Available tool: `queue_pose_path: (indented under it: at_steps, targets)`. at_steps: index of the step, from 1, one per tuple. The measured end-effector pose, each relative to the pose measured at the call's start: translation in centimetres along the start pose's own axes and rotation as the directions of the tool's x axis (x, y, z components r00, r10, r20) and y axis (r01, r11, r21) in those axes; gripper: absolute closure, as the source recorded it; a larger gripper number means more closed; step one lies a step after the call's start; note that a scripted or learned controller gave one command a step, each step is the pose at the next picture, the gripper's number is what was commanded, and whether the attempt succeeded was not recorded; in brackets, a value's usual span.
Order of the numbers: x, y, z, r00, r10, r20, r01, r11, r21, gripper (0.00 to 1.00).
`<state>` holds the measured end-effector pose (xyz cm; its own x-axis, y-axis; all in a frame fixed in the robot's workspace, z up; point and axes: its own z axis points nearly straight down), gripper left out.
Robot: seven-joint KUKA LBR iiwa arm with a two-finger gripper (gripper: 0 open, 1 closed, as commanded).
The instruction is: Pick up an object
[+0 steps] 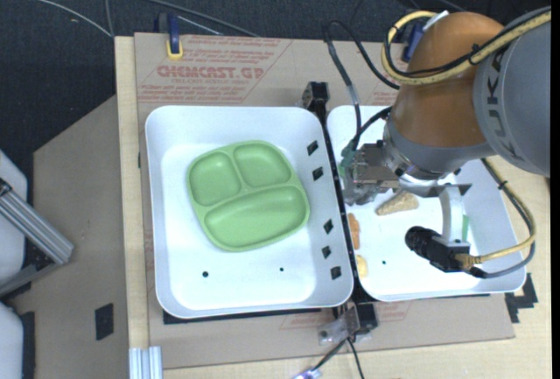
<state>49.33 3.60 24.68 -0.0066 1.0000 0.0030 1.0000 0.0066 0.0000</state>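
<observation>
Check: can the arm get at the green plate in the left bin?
Probably yes. The green plate lies flat and uncovered in the left bin, and the arm hangs over the right bin, with just their low rims between them.

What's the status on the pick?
Gripper over right bin, near its left wall. Tan piece beside it, no hold visible. Green divided plate in left bin.

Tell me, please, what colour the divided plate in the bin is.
The divided plate is light green, as the camera view shows.
</observation>
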Motion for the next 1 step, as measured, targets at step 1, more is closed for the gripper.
queue_pose_path:
  at_steps: [1]
  targets:
    - [4.66, -0.63, 0.34, 1.0, 0.002, 0.001, -0.002, 1.0, 0.003, 1.0]
